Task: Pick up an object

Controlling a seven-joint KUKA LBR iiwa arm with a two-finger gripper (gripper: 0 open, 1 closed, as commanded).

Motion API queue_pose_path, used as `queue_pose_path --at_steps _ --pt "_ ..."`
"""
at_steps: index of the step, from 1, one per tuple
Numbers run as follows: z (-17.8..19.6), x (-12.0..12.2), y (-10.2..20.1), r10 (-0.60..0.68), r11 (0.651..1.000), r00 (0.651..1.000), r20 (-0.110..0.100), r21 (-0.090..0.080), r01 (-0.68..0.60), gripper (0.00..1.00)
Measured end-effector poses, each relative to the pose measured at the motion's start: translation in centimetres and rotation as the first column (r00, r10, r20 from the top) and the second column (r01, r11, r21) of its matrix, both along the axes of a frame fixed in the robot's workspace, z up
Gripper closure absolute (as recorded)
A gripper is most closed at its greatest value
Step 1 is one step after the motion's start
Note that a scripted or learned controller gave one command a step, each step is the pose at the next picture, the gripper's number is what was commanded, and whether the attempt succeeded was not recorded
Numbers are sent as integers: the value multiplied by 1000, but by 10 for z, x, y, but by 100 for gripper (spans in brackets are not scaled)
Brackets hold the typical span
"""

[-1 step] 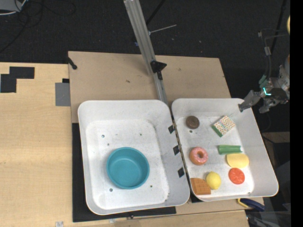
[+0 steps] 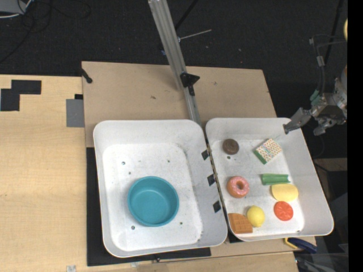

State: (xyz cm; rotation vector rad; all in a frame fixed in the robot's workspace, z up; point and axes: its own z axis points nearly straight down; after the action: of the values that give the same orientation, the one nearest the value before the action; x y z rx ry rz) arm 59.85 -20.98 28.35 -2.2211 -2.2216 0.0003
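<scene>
My gripper (image 2: pixel 307 126) hangs over the far right rim of the right bin (image 2: pixel 317 174). Its two fingers are spread and it is open, with nothing between them. Several toy foods lie in that bin. At the back are a brown round piece (image 2: pixel 230 147) and a patterned block (image 2: pixel 268 150). In the middle are a pink donut (image 2: pixel 238 186), a green piece (image 2: pixel 274 178) and a yellow piece (image 2: pixel 284 192). Towards the front are a red ball (image 2: pixel 283 211), a yellow lemon (image 2: pixel 256 216) and an orange waffle (image 2: pixel 241 224). The patterned block is nearest the gripper, down and to its left.
The left bin (image 2: pixel 113 146) holds a teal bowl (image 2: pixel 153 201). A metal rail (image 2: pixel 173 44) runs from the top centre down to where the bins meet. Black clips (image 2: pixel 211 179) sit on the shared rim.
</scene>
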Motion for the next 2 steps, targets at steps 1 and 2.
queue_pose_path --at_steps 1,2 --pt "-43 -3 -2 0 1000 1000 -3 1 0 0" --pt "-106 -7 -1 0 1000 1000 -5 1 0 0"
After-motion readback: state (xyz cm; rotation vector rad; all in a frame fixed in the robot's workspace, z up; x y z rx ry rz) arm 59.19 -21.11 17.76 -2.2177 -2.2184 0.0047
